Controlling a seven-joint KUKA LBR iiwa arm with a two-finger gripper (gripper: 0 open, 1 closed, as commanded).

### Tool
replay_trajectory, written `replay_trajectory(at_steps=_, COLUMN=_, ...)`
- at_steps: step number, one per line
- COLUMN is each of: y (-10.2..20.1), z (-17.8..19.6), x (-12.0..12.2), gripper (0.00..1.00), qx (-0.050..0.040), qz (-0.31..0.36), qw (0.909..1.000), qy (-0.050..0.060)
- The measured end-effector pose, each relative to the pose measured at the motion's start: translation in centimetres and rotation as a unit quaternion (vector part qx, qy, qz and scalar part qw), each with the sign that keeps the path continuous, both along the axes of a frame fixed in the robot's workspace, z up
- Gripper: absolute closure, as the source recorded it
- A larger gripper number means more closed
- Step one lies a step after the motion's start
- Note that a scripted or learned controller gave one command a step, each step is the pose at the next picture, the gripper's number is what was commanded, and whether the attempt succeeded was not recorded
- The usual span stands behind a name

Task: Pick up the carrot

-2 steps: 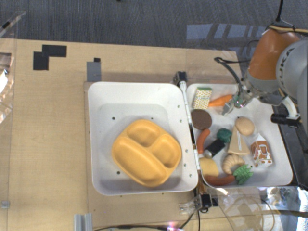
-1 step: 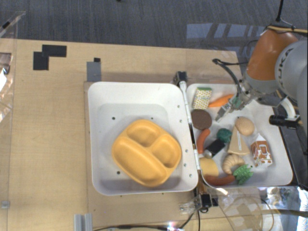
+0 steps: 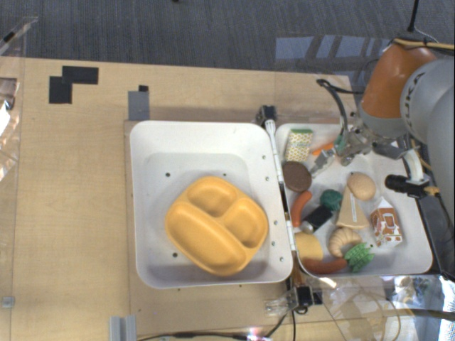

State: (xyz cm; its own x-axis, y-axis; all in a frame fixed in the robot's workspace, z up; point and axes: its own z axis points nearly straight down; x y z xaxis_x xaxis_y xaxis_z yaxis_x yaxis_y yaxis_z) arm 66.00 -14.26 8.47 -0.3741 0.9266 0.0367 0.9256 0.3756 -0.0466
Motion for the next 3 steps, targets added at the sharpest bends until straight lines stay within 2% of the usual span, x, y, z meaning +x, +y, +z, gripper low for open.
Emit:
replay_trajectory(at_steps=1, y=-1.9, z=20.5, x=-3.3, gripper=0.00, qx=-0.0106, qz=0.109, qw=0.9931, qy=-0.042)
replay_trajectory(at_steps=2, y=-3.6, z=2.1, x=-1.6, gripper=0.00, qx=-0.0074, qz=0.100, qw=0.9944, qy=-0.034)
replay_trajectory(at_steps=3, y=2.3, z=0.1, x=0.5, gripper=0.00, qx=-0.0045, qz=0.136, qw=0.9905, qy=-0.018)
